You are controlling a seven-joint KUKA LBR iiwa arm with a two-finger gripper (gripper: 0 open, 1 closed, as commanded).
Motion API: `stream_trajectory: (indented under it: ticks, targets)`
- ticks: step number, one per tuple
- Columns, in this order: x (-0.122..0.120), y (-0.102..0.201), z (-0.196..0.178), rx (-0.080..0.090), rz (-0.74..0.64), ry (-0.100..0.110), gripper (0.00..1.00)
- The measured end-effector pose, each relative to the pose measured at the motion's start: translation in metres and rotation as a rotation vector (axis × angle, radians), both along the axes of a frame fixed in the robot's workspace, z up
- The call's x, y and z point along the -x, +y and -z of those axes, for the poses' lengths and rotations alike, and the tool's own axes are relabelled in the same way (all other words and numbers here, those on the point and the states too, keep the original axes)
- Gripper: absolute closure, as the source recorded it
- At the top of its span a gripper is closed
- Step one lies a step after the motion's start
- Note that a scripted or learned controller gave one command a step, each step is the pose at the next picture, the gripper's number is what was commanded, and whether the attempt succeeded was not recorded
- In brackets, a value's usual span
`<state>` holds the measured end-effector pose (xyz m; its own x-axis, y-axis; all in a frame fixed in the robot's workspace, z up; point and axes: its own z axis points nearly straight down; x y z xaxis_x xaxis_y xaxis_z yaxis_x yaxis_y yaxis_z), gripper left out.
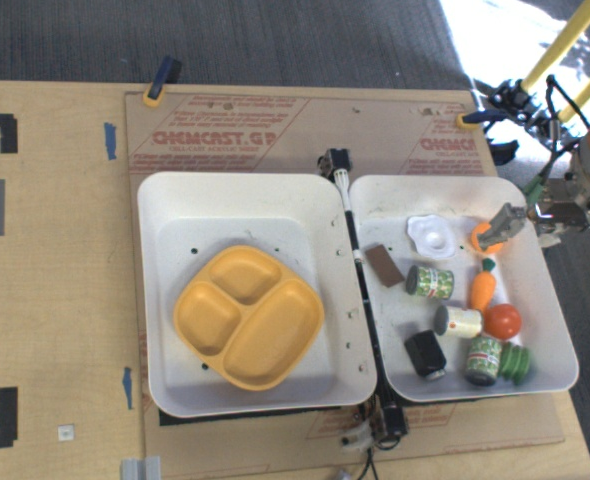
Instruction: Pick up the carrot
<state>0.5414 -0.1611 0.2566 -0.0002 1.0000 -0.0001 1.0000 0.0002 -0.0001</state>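
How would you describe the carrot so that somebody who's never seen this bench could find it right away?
Look in the right white bin, near its right wall. The carrot stands about halfway down, just above a red tomato and right of a green-labelled can. It is the small orange cone with a green tip pointing up.

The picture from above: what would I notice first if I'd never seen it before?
The big yellow divided plate in the left bin jumps out first. Next comes the jumble of toy food in the right bin, with the orange carrot beside a red tomato. The gripper hangs over that bin's far right side.
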Motion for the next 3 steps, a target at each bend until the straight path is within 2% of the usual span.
stream_trajectory:
  ticks: [1, 2, 3]
  targets:
    - [-0.006, -0.035, 0.156, 0.001, -0.141, -0.003, 0.00]
    - [-0.006, -0.034, 0.146, 0.001, -0.141, -0.004, 1.00]
    - [0.059, -0.003, 0.169, 0.003, -0.003, -0.012, 1.00]
